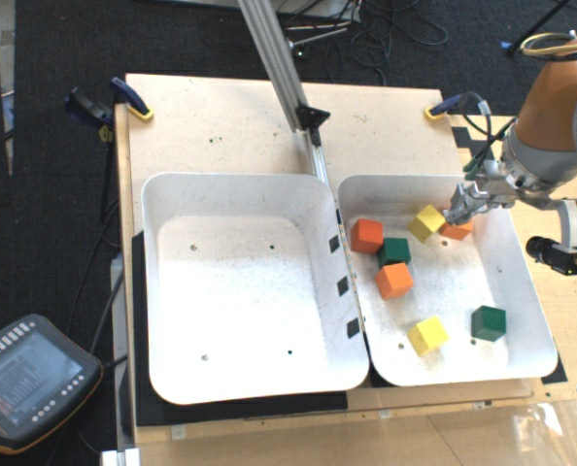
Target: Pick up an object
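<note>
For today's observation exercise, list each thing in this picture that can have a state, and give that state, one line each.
Gripper: low in the right bin, over an orange block.
Orange block: partly hidden under the gripper.
Yellow block: tilted, beside the gripper.
Right bin: holds seven blocks.
Green block: resting apart, near the front.
Left bin: upright on the bench.

No readable text, label or number anywhere.
</note>
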You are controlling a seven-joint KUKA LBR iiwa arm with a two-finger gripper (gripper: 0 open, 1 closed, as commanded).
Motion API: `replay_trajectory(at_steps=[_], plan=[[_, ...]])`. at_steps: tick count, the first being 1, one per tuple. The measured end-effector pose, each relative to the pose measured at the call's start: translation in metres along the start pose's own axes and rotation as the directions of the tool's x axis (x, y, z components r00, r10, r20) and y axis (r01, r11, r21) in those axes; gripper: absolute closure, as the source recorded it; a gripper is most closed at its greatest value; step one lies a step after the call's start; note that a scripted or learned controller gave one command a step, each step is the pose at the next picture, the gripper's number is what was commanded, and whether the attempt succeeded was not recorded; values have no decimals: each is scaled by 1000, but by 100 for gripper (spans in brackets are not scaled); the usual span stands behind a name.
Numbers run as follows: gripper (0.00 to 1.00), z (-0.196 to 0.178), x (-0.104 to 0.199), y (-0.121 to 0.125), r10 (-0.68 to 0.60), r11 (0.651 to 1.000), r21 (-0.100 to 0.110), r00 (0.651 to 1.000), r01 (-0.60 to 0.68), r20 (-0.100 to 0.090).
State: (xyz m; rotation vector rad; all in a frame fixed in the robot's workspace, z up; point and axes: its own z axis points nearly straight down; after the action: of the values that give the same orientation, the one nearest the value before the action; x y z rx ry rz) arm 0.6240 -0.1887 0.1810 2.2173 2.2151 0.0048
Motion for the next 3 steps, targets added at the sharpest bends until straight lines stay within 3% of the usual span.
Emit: replay_trajectory(at_steps=[1, 2, 3], plan=[[100, -43, -2, 3, -3, 1000, 1, 1000, 3, 0], [100, -64, -3, 4, -3, 1000, 3, 1000, 3, -1], [100, -56, 41, -22, -6, 1000, 9, 1000, 7, -4]])
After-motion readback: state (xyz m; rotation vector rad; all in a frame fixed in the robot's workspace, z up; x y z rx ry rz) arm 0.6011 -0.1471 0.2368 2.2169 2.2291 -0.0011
